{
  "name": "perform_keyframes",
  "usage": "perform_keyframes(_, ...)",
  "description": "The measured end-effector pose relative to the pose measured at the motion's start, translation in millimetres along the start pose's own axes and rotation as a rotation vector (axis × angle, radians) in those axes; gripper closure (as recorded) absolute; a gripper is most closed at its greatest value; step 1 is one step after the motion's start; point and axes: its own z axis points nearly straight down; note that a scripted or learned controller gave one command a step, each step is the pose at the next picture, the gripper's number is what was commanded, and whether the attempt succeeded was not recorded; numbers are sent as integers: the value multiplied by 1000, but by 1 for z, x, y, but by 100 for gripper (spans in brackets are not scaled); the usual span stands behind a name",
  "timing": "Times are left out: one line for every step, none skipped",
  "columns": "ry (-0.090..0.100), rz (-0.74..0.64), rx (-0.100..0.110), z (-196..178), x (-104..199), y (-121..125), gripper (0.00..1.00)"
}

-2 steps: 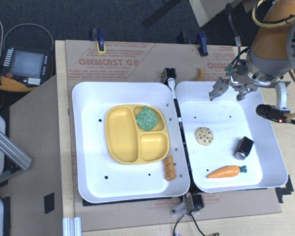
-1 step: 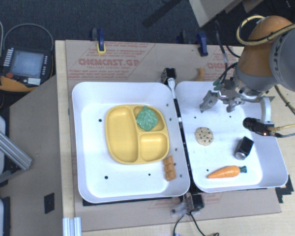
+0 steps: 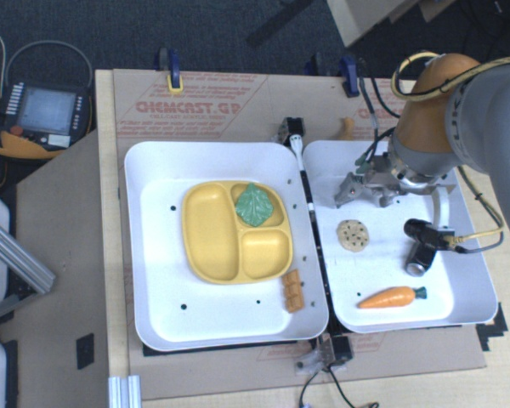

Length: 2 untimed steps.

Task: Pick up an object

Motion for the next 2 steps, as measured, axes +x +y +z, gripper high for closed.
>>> perform_keyframes(-1, 1, -6, -14, 0, 1, 100)
perform_keyframes(-3, -1, -12, -76, 5, 5, 100)
